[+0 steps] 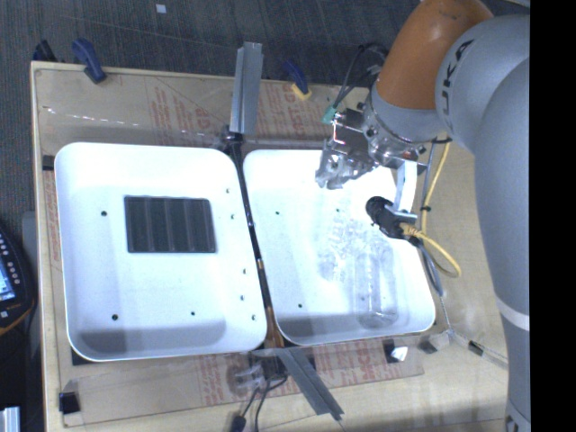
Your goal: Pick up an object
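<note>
clear objects (pixel 360 259) in right bin washed out by glare, arm (pixel 486 151) cut off at right edge

Harsh overhead glare on both white bins (pixel 153 165), soft shadows, mild blur.

I'm looking down on a robotics lab bench (pixel 135 106), not a home or shop. Blue clamps (pixel 88 61) pin its board well to the left of my gripper (pixel 335 171), two white bins (pixel 144 331) sit in metal framing just beside it, and loose cabling (pixel 436 250) trails off the arm (pixel 468 70).
</note>
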